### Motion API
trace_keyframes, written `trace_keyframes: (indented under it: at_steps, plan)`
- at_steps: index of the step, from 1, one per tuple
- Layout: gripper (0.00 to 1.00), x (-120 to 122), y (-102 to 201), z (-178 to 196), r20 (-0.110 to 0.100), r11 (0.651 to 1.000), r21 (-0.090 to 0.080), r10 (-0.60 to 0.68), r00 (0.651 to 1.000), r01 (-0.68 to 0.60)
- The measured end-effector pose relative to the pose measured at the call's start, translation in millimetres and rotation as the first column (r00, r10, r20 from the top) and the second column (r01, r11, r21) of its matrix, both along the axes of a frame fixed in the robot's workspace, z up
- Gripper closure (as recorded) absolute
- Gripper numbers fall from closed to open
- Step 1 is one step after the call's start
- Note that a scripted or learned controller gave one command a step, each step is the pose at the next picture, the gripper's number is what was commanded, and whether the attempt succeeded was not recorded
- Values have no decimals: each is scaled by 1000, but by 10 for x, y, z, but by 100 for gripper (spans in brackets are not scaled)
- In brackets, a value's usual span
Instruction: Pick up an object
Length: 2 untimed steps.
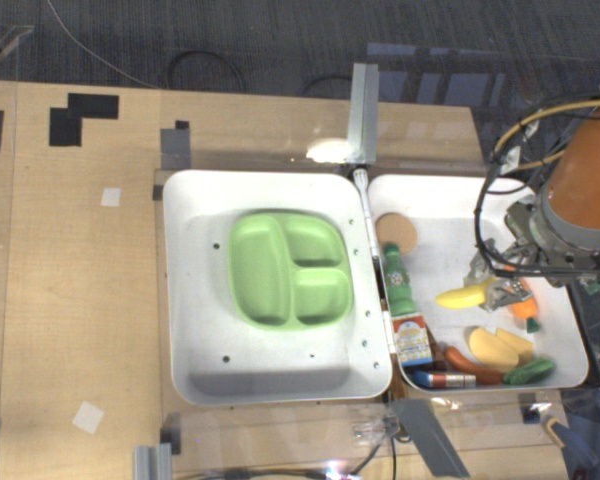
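My gripper (pixel 495 290) hangs low in the right bin (pixel 450 203), below the grey arm with its orange band (pixel 590 173). It sits right at the right end of a yellow banana (pixel 462 297), which lies across the middle of the bin. The wrist and cables hide how the gripper meets the banana. An orange carrot piece (pixel 527 311) lies just right of the gripper.
In the right bin, a green bottle with a label (pixel 400 303) lies along the left wall, with a tan disc (pixel 396 232) behind it. Yellow pieces (pixel 498 345), a green pod (pixel 528 371) and a red-brown stick (pixel 465 364) crowd the front. The left bin (pixel 195 268) holds a green divided plate (pixel 288 268).
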<state>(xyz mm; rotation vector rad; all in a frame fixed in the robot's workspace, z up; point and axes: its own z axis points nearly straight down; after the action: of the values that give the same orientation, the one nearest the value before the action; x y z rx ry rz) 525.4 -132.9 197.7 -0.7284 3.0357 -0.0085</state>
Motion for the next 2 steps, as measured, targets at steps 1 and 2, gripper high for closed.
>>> trace_keyframes:
  at_steps: [1, 2]
  plan:
    - [100, 30, 14, 120, 9, 1000, -1, 3, 1000, -3]
    - [100, 892, 283, 463, -6, 990, 0, 139, 990, -139]
